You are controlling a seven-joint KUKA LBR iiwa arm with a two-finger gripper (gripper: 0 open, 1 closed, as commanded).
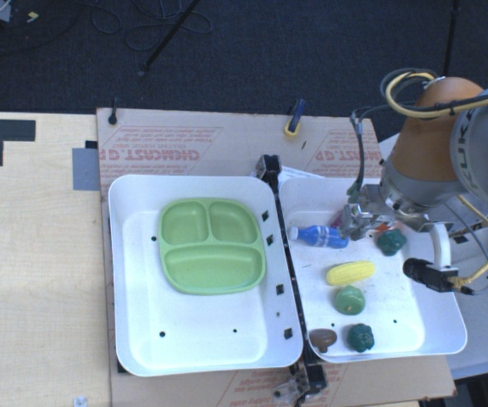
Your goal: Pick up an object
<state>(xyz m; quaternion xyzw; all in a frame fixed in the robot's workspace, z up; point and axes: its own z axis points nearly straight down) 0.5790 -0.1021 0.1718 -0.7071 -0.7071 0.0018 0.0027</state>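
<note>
Holding toy corn (351, 271): right bin (447, 333)

dark blue-grey carpet (227, 49) covers the floor along the whole twelve o'clock side, with thin black cables (142, 11) looping loosely across it and one straight dark rod (172, 25) slanting down toward eleven o'clock. the table (32, 270) at nine o'clock is pale wood grain, marked with a black stepped patch (2, 140) and a grey square (84, 168) near its upper edge. a brown cardboard sheet (193, 147) printed with red lettering lies on the table at centre. a small blue and yellow clamp (294, 119) grips its far edge toward one o'clock. light falls even, without hard shadows.
</note>
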